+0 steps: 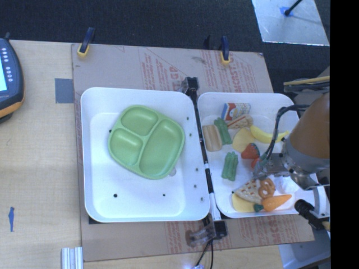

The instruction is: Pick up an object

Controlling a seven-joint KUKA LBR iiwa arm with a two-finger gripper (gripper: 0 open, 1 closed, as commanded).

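The right bin [216, 101] holds several toy foods: a hot dog bun [211, 137], a green pickle [229, 166], a strawberry [250, 151], a banana [262, 134], a small carton [234, 111], a pizza slice [251, 191], a pretzel [265, 186] and a carrot [275, 202]. The arm [310, 133] reaches in over that bin's right side. Its gripper [268, 169] hangs low between the strawberry and the pretzel. The wrist hides the gripper's tips.
In the left bin [95, 200] lies a green divided plate [147, 141], tilted. A black divider clip [191, 85] sits between the bins at the back. A handheld pendant [8, 76] rests at the far left of the bench.
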